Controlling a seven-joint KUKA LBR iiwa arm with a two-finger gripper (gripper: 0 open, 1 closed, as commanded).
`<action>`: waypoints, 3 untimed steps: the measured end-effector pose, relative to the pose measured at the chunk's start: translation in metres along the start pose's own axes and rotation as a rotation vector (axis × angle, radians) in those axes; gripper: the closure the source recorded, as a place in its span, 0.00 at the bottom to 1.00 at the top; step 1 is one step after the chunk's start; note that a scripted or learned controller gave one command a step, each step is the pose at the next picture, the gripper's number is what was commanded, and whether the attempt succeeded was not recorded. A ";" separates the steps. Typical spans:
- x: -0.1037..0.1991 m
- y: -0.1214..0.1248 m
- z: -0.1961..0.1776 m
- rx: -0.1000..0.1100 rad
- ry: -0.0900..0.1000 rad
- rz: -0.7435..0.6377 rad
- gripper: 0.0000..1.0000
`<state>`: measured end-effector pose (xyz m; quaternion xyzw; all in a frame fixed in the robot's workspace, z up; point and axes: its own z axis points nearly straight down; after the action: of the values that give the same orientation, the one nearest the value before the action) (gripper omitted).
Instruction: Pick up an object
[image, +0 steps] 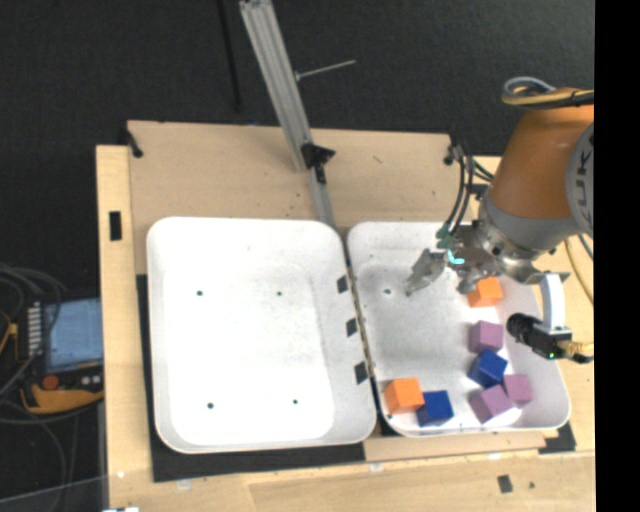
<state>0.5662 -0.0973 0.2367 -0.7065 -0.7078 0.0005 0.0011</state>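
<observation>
Arm enters from frame right; gripper (430, 270) low over the right bin (400, 320), upper middle of it; whether it is spread or pinched cannot be told; orange block (486, 291) just right of it, near the wrist; purple (487, 334) and blue (489, 367) blocks below; second orange block (404, 393) touching a blue one (436, 407) at the bin's lower edge; left bin (250, 330) at frame centre-left.

The right bin's (400, 245) left half lies open; blocks (489, 367) crowd its right side and front edge.
</observation>
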 end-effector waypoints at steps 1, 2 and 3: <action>0.000 0.001 -0.001 -0.004 -0.001 0.003 0.00; -0.003 0.001 0.062 0.002 -0.002 0.004 0.00; 0.001 0.000 0.124 0.003 -0.001 0.005 0.00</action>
<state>0.5663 -0.0965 0.1126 -0.7082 -0.7060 0.0022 0.0018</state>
